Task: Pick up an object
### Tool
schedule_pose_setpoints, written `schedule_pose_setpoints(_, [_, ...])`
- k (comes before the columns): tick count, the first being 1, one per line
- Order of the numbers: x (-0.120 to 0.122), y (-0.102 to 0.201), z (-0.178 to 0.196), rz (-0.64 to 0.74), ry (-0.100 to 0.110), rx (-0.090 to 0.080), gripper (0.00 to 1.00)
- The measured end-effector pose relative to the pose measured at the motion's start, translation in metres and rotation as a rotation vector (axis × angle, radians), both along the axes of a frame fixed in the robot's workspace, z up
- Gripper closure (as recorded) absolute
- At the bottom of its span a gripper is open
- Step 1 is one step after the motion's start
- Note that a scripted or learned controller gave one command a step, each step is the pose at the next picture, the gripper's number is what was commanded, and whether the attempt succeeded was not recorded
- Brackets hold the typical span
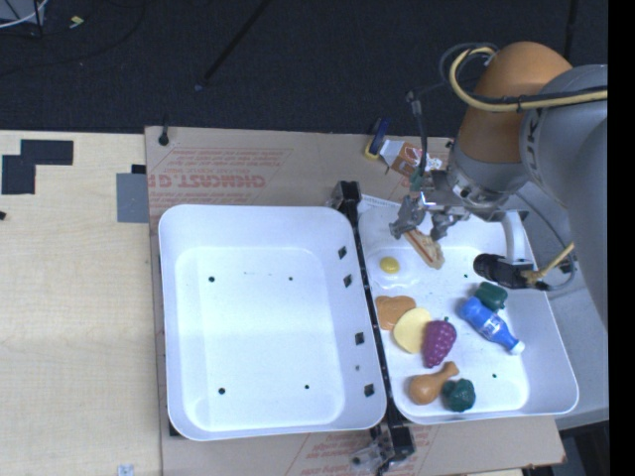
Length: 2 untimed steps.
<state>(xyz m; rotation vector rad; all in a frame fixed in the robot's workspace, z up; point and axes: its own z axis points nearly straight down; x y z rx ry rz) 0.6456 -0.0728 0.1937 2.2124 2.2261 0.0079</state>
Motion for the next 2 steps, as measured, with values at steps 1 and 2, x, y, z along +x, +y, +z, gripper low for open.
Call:
schedule_pose_setpoints(1, [-0.002,0.073,-0.007,0.001,0.011,0.002,1.0])
schedule_pose_setpoints(2, [-0.001,0.118,0.033,-0.001,0.004,0.001,1.0])
